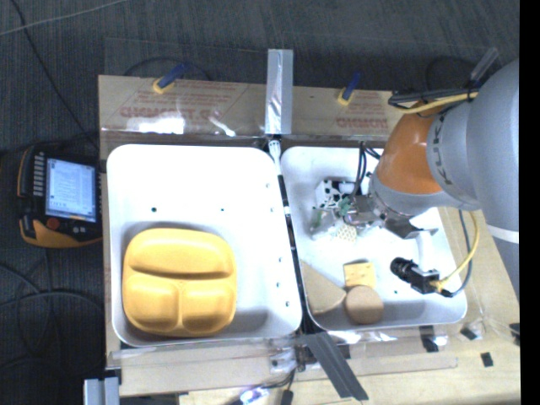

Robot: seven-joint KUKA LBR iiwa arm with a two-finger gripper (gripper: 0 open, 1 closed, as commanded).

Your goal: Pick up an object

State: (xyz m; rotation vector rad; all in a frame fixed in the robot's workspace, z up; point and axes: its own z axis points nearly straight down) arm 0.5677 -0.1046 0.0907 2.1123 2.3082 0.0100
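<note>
My gripper reaches in from the right and hangs low over the upper left part of the right bin. Just below it lies a small white speckled object, and a thin greenish piece lies at its left. Nearer the front of this bin sit a tan square block, a round brown piece and a brown wedge. A large yellow loaf-shaped object rests in the front of the left bin.
The arm's orange band and grey body cover the right bin's upper right corner. A black cylindrical part with a yellow cable hangs over the bin's right side. A pendant with a lit screen lies left of the bench.
</note>
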